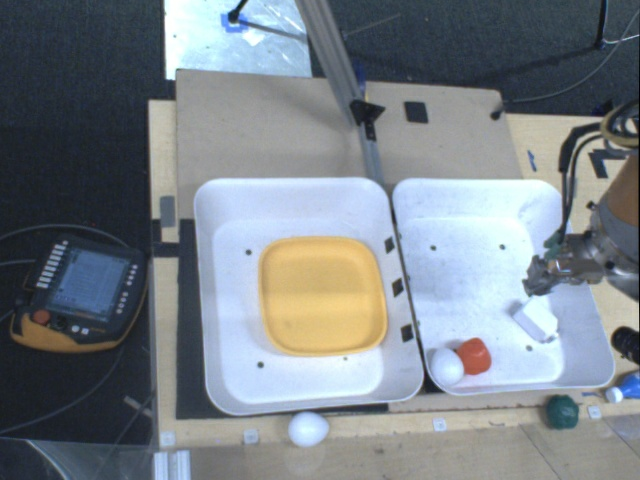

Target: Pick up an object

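Arm: the grey KUKA arm is reaching in from the right edge, over the right bin's right side.
Gripper: the gripper [540, 276] is hanging low over the right bin, pointing left and down, just above and left of the white block.
Fingers: the dark tips are sitting close together, but whether they are spread or pressed shut is too small and blurred to tell; nothing is showing between them.
Right bin: the right bin [470, 228] is holding three loose things along its near side.
White block: a small white block [537, 320] is lying tilted on the bin floor, just below the gripper, apart from the fingertips as far as can be told.
Orange cylinder: an orange-red cylinder [474, 357] is lying near the front wall, touching the white ball.
White ball: a white ball [446, 366] is resting in the bin's front left corner.
Left bin: the left bin [225, 268] is bearing a yellow square plate [323, 294] at its middle.
Bench front: a white egg-shaped object [308, 428] is lying outside the bins, before the left bin; a dark green ball [562, 411] is sitting before the right bin's corner.
Left of bench: a teach pendant [78, 291] is lying on the dark floor.
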Robot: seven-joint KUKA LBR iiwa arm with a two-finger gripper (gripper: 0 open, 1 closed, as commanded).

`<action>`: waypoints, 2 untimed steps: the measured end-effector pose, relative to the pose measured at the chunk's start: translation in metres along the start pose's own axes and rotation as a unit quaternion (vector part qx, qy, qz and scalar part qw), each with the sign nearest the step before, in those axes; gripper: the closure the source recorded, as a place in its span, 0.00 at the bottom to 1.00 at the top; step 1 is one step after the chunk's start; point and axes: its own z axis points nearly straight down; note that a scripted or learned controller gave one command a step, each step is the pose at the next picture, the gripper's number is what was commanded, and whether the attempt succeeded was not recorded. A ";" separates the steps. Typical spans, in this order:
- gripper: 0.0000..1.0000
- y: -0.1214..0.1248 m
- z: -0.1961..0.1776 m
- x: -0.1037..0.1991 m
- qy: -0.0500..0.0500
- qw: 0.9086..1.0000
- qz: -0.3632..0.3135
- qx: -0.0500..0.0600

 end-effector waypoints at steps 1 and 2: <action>1.00 0.033 0.000 0.053 0.001 1.000 -0.003 0.002; 1.00 0.059 0.003 0.106 0.001 1.000 -0.002 0.002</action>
